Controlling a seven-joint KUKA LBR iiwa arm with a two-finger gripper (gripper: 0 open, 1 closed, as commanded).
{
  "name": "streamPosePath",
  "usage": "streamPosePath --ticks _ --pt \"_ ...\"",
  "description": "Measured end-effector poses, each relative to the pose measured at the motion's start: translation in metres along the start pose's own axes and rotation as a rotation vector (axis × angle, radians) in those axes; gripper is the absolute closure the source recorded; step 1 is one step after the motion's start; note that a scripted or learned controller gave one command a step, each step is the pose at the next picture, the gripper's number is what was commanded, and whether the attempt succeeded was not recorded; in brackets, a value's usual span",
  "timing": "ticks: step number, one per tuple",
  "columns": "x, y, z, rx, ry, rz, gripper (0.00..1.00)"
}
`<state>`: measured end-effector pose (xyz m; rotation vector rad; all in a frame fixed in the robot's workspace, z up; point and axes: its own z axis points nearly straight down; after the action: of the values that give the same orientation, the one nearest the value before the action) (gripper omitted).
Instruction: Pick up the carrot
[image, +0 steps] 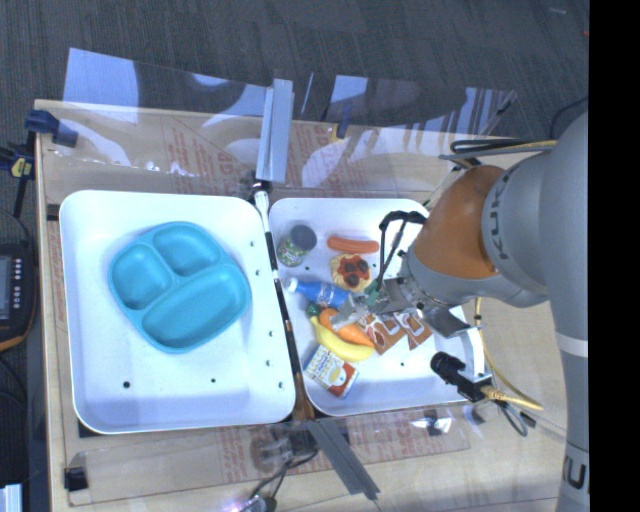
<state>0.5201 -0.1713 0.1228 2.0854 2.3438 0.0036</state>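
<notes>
Gripper (383, 298) down in right bin (400, 395), at the clutter's right edge — finger state impossible to tell, wrist blocks it. Carrot (352, 333) just left of gripper, lying across banana (338, 343), touching it; not seen between fingers. Brown packets (398, 328) right beside carrot. Blue bottle (322, 293) just beyond banana, pizza slice (351, 270) and sausage (353, 244) farther back, can (297, 243) far-left. Small carton (331, 369) near edge. Left bin (150, 400) holds blue divided plate (180, 285), well apart from the arm.
</notes>
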Motion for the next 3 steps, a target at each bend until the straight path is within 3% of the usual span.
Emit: streamPosePath --ticks 1,3 --pt "0.025 -0.021 -0.054 0.006 0.001 0.097 0.00" --pt "-0.036 -0.020 -0.011 0.009 0.005 -0.066 0.00"
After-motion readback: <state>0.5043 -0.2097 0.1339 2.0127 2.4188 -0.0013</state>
